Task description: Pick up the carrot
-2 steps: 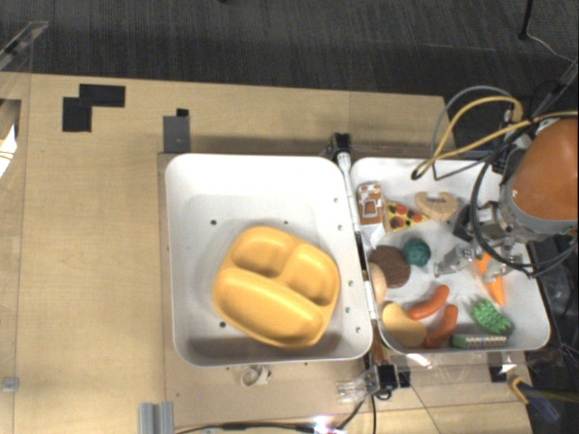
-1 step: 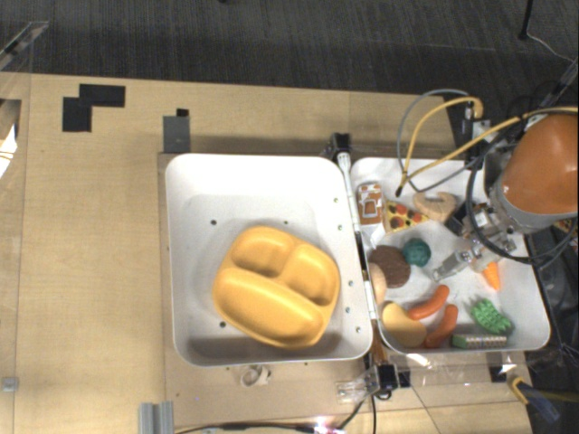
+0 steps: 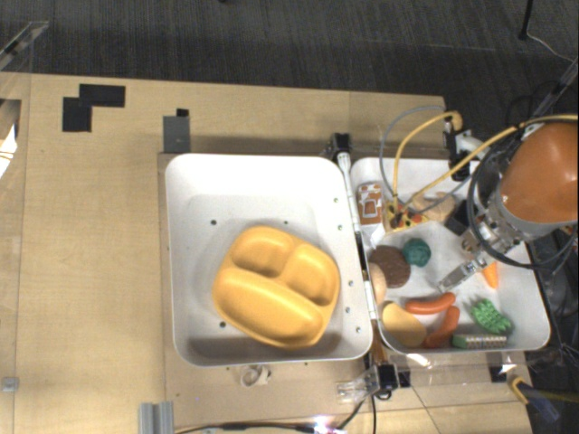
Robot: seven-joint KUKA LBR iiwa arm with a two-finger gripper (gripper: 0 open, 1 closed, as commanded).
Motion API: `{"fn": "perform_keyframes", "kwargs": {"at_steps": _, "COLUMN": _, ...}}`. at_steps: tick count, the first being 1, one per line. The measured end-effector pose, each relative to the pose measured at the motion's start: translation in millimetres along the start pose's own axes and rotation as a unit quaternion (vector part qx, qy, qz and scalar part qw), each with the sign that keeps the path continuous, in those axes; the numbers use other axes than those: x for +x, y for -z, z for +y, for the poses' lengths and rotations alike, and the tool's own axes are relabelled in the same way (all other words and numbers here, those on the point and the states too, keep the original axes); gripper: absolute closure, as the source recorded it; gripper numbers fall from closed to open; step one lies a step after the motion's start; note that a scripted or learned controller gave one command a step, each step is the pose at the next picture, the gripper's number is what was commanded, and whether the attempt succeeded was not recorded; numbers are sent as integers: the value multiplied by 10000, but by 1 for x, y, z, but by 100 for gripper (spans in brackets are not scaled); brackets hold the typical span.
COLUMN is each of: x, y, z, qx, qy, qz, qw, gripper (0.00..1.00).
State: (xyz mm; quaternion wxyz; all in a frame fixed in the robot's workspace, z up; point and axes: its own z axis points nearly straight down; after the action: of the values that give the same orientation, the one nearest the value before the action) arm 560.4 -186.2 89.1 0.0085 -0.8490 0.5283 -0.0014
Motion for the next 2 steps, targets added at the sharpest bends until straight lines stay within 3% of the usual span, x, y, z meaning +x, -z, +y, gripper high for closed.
{"fn": "perform_keyframes", "kwargs": {"at_steps": 1, "x": 2, "y": 13, "z": -3, "qx": 44, "qy": -18, "qz": 33, "qw": 10000, "gripper": 100}}
{"fn": "perform_keyframes", "kwargs": {"at_steps": 2, "x": -18, "y": 2, "z": 50, "qx": -14, "qy": 1798, "qz": 66, "qw": 9837, "gripper": 100}}
